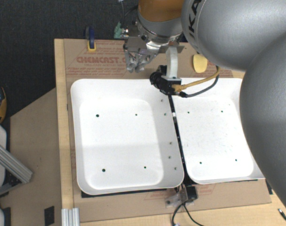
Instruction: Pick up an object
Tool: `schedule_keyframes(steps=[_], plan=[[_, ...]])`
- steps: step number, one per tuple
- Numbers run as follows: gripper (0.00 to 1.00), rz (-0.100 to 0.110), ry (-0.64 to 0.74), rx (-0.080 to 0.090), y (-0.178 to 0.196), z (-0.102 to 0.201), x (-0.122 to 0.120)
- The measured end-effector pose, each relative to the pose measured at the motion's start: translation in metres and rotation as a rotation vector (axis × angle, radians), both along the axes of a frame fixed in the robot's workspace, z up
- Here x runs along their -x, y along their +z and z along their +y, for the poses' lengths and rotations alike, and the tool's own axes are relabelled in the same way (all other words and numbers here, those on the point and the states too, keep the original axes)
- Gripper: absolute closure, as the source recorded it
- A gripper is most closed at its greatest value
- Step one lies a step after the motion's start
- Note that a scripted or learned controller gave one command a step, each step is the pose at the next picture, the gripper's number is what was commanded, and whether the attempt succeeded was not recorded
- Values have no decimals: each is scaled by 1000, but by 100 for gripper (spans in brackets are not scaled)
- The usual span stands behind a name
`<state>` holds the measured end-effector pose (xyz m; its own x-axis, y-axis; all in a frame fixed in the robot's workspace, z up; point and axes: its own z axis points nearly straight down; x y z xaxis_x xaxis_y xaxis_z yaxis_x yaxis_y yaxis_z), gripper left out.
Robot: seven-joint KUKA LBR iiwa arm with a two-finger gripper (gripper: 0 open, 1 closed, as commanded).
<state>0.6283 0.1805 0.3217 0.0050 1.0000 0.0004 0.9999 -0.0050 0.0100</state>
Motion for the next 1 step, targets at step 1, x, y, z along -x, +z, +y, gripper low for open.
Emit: schedule_keyframes(steps=[1], plan=[[100, 18, 8, 2, -86, 46, -30]])
